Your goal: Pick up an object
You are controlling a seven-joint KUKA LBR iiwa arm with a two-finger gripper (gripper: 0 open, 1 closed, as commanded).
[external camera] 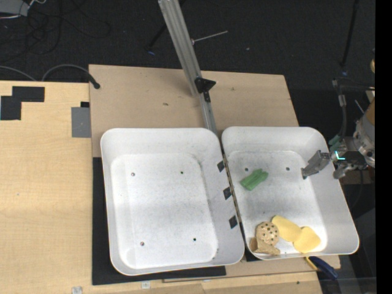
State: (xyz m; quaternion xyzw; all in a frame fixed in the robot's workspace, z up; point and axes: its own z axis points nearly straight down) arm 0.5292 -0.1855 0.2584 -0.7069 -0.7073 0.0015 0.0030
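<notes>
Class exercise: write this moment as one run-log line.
hand: over right bin's right rim, carrying nothing | green block: right bin centre | yellow pieces, tan perforated ball: near corner | pick: not yet done

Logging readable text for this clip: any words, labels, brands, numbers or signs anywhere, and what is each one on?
None can be read.
Left bin and right bin: plain white, only small dark dots.
Green object, yellow object and tan perforated object: no visible print.
Gripper: no legible marking; a small teal glow behind it, no characters.
</notes>
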